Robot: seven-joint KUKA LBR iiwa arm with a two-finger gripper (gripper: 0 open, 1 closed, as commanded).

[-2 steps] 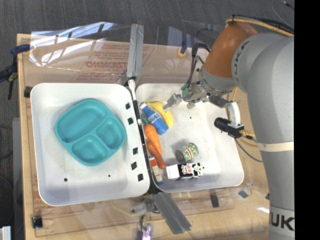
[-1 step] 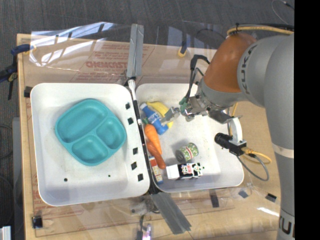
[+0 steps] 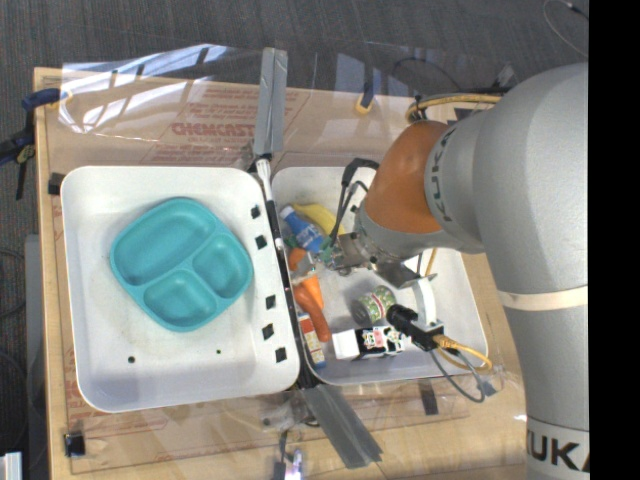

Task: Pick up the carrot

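Observation:
The carrot (image 3: 312, 303), orange and stubby, lies in the right bin (image 3: 455, 298) close to its left wall, pointing toward the front. My gripper (image 3: 338, 255) is low in that bin, just behind and slightly right of the carrot, among the clutter. The grey wrist and its orange band cover most of the gripper from above. No object shows clearly held in it.
Around the gripper lie a blue bottle (image 3: 300, 230) and a yellow banana (image 3: 320, 215). A striped can (image 3: 375, 305) and a white box (image 3: 368, 341) sit to the carrot's right. A teal divided plate (image 3: 180, 263) lies in the left bin (image 3: 90, 368).

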